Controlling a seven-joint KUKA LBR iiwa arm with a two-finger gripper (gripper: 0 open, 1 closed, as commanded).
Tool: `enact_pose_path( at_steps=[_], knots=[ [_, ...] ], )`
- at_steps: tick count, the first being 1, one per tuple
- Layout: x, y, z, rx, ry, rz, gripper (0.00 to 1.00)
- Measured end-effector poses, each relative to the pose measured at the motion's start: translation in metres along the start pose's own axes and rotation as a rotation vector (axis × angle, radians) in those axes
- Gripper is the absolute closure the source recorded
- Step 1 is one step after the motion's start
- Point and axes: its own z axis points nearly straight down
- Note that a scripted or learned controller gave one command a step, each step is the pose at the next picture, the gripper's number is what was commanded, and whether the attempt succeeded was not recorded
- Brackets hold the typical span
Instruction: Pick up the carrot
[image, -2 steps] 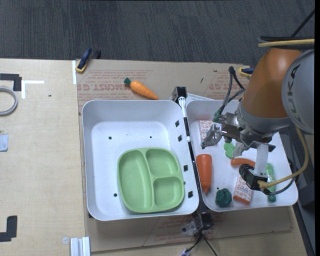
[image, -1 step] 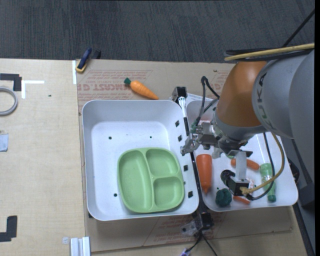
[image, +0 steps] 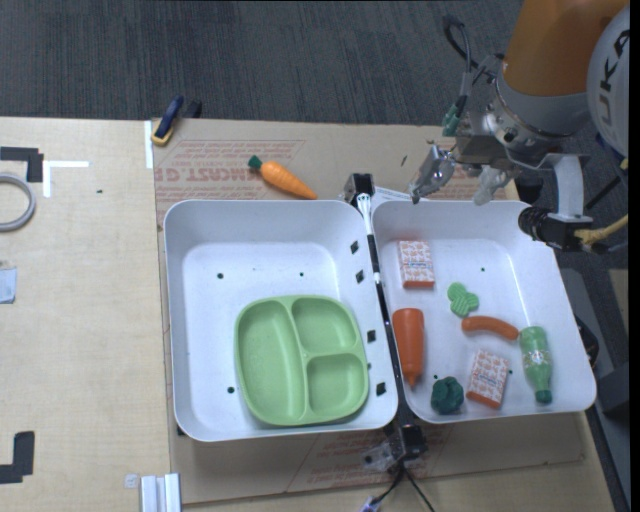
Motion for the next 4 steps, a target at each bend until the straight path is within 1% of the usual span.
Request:
enact_pose_path(
  at_steps=[1, 2, 3, 4],
  knots=[
    [0.066, -0.084, 0.071, 0.002, 0.001, -0.065, 0.00],
    [0.133, -0.125, 0.114, 0.002, 0.001, -0.095, 0.00],
    [0.066, 0.003, 0.131, 0.000, 0.000, -0.209, 0.00],
    [0.098, -0.056, 0.136, 0.002, 0.001, -0.292, 0.00]
  ],
)
